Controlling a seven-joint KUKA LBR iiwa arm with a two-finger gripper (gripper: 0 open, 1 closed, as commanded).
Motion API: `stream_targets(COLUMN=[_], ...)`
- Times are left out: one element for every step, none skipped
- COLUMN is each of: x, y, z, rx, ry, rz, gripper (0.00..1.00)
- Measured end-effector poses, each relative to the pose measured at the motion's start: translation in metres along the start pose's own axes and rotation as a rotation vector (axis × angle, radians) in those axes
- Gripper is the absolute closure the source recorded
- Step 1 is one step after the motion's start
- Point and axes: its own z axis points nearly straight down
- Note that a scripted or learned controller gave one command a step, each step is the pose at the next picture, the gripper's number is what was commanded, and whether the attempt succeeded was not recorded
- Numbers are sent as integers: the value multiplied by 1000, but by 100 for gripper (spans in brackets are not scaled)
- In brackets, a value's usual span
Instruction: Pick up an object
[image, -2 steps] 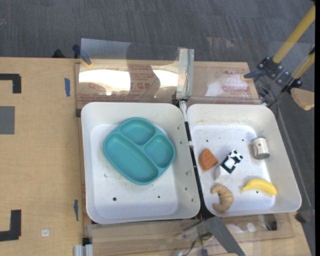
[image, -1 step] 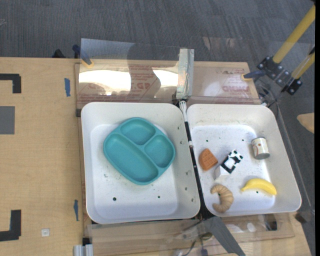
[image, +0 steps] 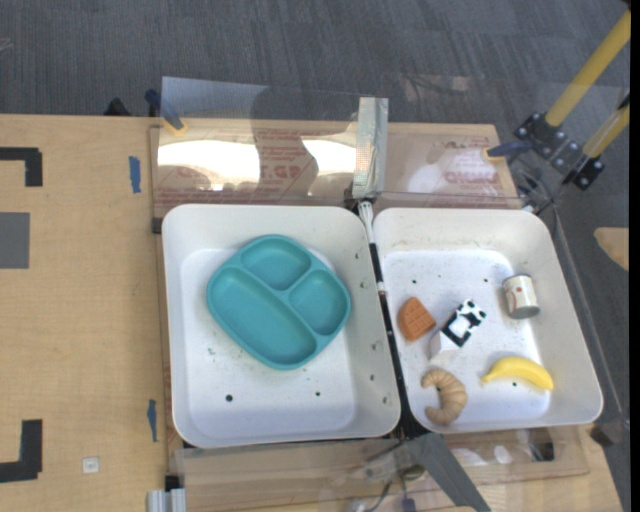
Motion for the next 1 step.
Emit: stream_targets(x=[12], y=[1], z=[0], rx=[0], ry=[1], rz=[214], gripper=[100])
